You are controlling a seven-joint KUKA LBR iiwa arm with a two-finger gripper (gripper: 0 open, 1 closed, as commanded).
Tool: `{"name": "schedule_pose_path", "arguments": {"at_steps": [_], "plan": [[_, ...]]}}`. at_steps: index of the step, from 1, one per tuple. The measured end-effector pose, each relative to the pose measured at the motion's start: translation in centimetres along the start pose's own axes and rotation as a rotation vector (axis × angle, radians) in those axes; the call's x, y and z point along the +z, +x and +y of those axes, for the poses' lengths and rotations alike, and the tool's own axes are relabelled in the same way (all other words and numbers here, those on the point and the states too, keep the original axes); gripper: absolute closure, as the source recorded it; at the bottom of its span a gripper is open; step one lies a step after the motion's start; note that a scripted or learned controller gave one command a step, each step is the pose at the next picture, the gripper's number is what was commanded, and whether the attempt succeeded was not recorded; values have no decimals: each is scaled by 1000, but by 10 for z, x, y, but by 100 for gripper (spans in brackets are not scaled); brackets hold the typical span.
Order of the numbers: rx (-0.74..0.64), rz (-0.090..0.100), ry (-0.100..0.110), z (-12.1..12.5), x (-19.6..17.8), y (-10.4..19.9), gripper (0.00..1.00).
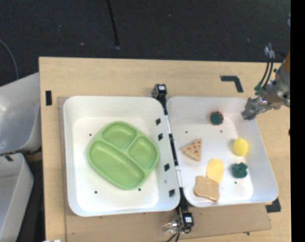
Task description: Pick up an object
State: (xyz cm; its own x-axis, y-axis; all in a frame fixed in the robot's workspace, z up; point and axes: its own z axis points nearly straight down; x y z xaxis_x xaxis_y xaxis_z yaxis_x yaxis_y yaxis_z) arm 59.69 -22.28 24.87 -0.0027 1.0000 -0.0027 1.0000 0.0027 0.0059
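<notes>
The right bin [253, 185] holds several toy foods. Among them are a pizza slice [192, 149], a yellow lemon [240, 146], a pale yellow piece [216, 169], a slice of toast [206, 188], a dark green broccoli [239, 170] and a small red-and-green item [216, 117]. My gripper [250, 110] hangs over the bin's far right corner, to the right of the red-and-green item and above the lemon. Nothing shows held in it.
The left bin [71, 135] holds a green divided plate [123, 154]. A ridge with black clips [168, 150] separates the two bins. Wooden bench surface [117, 77] surrounds them, and white containers [11, 115] stand off the left edge.
</notes>
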Motion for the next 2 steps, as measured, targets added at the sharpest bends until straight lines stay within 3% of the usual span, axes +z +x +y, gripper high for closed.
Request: {"name": "schedule_pose_path", "arguments": {"at_steps": [1,2], "plan": [[-1,0,1,1,-49,-2,100],[-4,3,4,8,-43,57,100]]}}
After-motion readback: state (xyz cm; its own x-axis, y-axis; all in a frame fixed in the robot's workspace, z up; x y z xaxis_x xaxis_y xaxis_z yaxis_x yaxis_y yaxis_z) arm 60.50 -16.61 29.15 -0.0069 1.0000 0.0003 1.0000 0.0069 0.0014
